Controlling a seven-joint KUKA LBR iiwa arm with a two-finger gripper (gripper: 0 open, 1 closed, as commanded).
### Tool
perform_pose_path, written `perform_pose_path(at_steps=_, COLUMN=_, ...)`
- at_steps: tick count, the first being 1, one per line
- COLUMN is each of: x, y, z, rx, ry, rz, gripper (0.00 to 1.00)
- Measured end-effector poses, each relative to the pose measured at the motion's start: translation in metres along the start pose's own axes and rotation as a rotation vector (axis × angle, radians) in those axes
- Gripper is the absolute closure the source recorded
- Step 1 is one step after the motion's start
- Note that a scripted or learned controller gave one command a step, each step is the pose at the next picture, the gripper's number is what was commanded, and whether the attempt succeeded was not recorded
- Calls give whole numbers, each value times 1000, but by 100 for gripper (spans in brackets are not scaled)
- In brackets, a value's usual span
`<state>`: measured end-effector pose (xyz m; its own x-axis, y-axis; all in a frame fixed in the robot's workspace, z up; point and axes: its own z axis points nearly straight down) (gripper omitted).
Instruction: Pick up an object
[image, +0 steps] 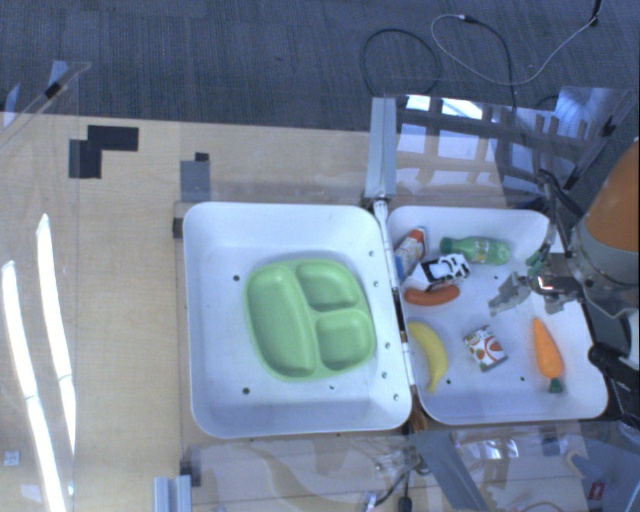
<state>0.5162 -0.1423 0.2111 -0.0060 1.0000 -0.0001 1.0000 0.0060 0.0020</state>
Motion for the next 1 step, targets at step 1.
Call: perform_pose_path(at_steps=1, x=33, y=-12, z=121, rx=-8, ry=-1, rz=-64, gripper=0)
